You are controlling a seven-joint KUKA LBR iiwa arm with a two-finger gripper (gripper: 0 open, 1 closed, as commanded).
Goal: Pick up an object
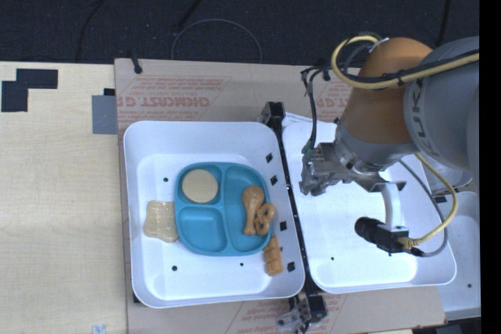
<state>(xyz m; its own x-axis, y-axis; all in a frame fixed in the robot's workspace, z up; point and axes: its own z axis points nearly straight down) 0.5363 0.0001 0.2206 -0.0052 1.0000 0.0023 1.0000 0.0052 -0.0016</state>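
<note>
The gripper (315,177) is seen low over the right bin (344,270), near its left wall; how it stands cannot be told. In the left bin (149,145), a blue tray (211,235) is seen with a round biscuit (199,185) and a pretzel (257,210). 2 more biscuits (160,220) are beside it.

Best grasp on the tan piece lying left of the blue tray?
Likely from straight above, fingers closing across the short width of the tan piece. It lies flat on the left bin floor against the blue tray rim, so a side approach looks blocked there.
</note>
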